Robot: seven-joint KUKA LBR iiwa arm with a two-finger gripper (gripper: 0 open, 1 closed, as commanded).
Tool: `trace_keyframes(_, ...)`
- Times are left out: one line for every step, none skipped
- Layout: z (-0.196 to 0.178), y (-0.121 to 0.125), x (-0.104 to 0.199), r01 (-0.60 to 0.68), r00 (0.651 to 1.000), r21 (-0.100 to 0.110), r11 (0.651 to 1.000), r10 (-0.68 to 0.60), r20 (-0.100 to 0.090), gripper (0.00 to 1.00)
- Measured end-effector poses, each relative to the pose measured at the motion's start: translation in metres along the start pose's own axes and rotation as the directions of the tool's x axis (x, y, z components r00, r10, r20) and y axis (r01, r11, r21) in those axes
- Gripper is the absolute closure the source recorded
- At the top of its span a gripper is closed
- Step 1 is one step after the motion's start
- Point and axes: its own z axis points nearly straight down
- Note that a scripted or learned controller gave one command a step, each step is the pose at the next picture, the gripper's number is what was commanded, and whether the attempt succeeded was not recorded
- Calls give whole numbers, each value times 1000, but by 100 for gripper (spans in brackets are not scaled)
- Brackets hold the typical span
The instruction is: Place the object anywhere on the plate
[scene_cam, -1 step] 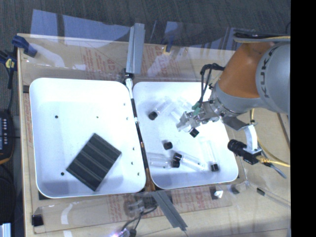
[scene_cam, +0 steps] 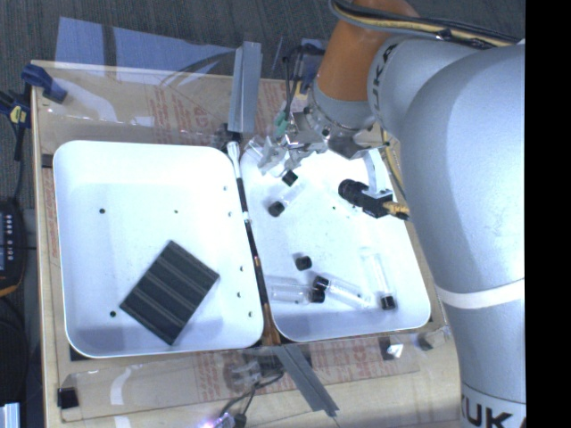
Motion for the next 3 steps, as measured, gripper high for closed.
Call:
trace_keyframes(7,-6,91,303,953,3,953,-303,-1,100)
trace_keyframes(108,26,193,183,983,9,983,-183,-3,100)
trace_keyframes(104,-42,194,384,923,-8,923,-384,2,100)
